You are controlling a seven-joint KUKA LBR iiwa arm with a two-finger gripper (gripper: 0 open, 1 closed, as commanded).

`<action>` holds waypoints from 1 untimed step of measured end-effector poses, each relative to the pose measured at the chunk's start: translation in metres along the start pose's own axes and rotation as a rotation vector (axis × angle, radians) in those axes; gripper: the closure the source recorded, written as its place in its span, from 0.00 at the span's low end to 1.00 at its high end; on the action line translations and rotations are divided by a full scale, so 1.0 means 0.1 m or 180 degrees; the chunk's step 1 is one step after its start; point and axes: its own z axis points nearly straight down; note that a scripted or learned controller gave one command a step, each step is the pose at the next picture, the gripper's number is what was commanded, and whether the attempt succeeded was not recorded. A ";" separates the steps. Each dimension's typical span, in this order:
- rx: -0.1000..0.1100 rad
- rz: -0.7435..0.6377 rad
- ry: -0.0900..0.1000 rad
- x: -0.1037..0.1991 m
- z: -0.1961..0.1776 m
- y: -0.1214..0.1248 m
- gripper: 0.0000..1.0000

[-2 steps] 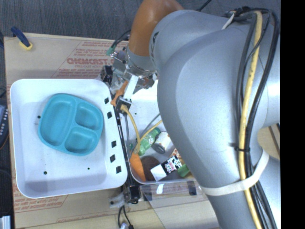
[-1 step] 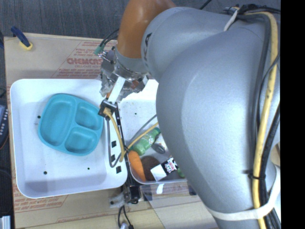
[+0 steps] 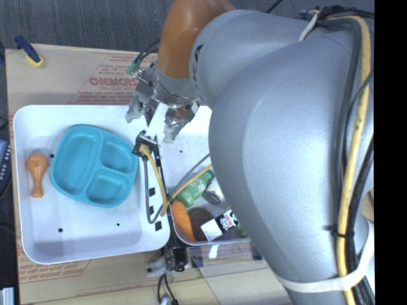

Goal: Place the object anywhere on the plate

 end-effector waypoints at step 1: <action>-0.0011 -0.0233 0.0001 0.40 -0.23 -0.21 0.00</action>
